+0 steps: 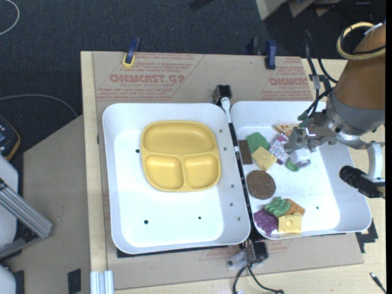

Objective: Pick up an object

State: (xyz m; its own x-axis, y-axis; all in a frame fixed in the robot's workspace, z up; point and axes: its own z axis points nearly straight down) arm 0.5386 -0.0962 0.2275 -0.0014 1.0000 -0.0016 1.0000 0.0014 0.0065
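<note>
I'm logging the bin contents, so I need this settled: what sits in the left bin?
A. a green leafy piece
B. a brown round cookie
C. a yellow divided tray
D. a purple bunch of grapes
C: the yellow divided tray lies in the left bin, while the small food pieces are all in the right bin.

A brown board (184, 72) printed with red lettering lies under both bins. A blue-and-yellow clamp (130, 54) grips its upper left edge, a blue clamp (269, 52) the upper right. Dark carpet, perhaps, (92, 11) fills the frame's top.
</note>
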